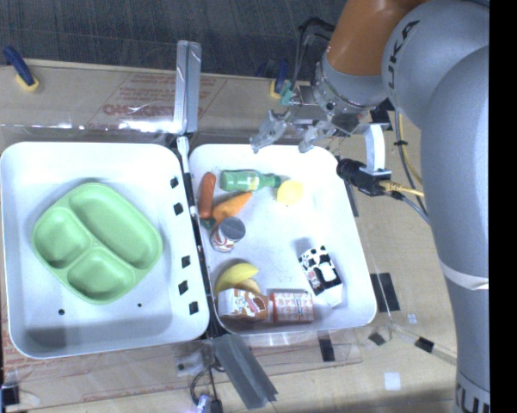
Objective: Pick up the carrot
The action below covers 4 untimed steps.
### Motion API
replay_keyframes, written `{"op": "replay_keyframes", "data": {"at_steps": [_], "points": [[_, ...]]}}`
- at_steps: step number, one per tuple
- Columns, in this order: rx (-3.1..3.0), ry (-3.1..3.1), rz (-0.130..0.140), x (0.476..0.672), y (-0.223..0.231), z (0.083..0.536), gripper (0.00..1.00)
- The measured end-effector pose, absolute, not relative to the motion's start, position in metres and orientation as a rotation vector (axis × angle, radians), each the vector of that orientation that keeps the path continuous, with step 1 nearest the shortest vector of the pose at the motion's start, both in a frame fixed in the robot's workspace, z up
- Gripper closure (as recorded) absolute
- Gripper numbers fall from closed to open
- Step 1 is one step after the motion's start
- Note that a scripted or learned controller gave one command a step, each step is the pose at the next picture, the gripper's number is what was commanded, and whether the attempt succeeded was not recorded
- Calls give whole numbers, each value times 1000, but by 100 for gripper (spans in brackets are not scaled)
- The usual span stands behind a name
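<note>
Above rt bin's (348, 231) far rim, gripper (283, 138) spread, carrot (232, 205) partly under bottle (248, 180)

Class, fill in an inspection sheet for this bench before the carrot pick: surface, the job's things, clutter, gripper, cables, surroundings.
Surface: two white bins side by side, left bin and right bin, on a cardboard-covered bench.
Job's things: carrot in the right bin, lying at a slant, touching the red sausage and just below the green bottle.
Clutter: lemon, small can, banana, brown bottle, black-and-white carton; green divided tray in the left bin.
Gripper: gripper open, over the right bin's far rim, holding nothing.
Cables: yellow cable beside the arm.
Surroundings: blue clamp at the bench's far left corner.
</note>
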<state>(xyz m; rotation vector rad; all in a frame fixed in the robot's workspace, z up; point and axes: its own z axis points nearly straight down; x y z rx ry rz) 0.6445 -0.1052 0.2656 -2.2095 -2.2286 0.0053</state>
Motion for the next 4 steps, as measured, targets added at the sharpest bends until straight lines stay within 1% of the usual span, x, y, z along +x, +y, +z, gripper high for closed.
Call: {"op": "replay_keyframes", "data": {"at_steps": [1,2,3,4], "points": [[-1888,-2506,6,656,-61,191,0],[-1571,-2732,-14,616,-97,102,0],[-1566,-2742,-19,619,-96,115,100],[-1567,-2741,-18,618,-96,115,0]]}}
